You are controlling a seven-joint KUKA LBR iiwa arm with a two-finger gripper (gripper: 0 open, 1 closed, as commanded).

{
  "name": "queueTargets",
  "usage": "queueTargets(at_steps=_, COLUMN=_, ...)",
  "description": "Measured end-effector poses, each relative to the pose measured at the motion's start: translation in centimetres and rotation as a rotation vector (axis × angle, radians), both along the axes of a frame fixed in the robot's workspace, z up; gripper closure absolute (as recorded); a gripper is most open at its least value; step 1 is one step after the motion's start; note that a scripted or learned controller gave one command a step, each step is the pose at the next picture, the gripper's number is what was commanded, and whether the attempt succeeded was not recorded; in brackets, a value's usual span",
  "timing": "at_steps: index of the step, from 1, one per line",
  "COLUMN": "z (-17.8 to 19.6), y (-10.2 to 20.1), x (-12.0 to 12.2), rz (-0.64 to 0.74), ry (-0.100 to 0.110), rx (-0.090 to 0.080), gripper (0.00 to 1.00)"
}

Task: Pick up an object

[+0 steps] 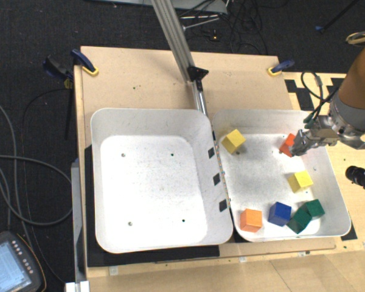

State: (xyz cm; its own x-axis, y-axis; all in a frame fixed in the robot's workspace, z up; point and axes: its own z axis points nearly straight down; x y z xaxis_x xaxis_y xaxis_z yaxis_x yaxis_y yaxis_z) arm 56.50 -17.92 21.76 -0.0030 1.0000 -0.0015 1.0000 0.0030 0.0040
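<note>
Claw [300, 145] low in right bin [334, 181], touching red-orange block [287, 145] at far-right side. Finger state: cannot tell. Block apparently not lifted; securing grasp and raising remain, by appearance.

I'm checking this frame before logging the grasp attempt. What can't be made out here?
- Pincer: in the camera view its fingertips merge with the red block, too small to tell open from shut, or whether it holds it.
- Red block: partly covered by the pincer; its shape is unclear.
- Arm: cut off by the right edge.
- Two green blocks: they overlap, so the join is unclear.
</note>
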Motion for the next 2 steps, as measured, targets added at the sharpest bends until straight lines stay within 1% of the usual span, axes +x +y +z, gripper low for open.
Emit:
queueTargets(at_steps=1, z=-0.7, y=5.6, x=0.9, rz=0.005, ry=0.004, rx=0.003, gripper=1.00)
queueTargets(at_steps=2, z=-0.5, y=10.7, x=1.1, rz=0.005, ry=0.004, rx=0.004, gripper=1.00)
